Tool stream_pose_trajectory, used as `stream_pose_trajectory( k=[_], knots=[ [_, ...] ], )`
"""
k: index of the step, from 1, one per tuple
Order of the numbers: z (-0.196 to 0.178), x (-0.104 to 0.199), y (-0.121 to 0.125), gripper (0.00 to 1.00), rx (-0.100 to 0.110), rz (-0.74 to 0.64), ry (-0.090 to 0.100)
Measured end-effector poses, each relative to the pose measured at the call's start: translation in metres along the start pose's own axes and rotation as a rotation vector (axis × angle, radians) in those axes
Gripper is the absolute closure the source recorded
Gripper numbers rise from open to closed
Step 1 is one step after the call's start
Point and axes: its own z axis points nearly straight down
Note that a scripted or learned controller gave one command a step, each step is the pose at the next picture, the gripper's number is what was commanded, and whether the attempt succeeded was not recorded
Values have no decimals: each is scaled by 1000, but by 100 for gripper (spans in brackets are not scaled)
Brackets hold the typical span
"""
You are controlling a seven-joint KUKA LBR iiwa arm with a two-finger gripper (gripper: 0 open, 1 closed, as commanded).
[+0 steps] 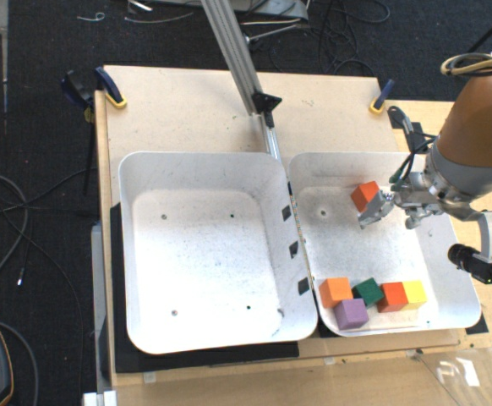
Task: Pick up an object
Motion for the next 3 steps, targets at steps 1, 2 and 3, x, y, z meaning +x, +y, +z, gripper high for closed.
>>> stream_pose_trajectory(
  k=[1,2,3],
  knots=[
    [115,-44,51,0,4,1,-1],
    [116,-88,127,0,2,-2,5],
    [106,-87,127,100,-2,-7,0]
  ],
)
